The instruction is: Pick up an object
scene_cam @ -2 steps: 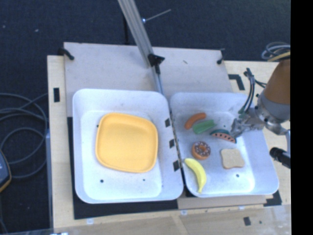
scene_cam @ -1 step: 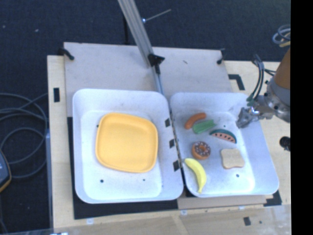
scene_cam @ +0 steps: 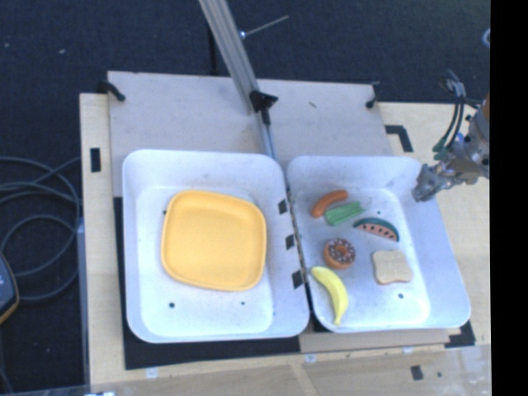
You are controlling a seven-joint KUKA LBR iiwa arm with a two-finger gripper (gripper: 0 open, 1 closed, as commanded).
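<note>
Banana lies in the right bin, long axis running upper-left to lower-right; pincer hovers at the bin's upper-right rim, its spread indiscernible.

gripper over right bin's far right rim | hot dog, pickle, watermelon slice to its left | donut, toast, banana left and nearer | plate in left bin, farthest left

A pale wooden tabletop fills the lower frame. Dark carpeted floor lies across the top, with black cables looping at left.
</note>
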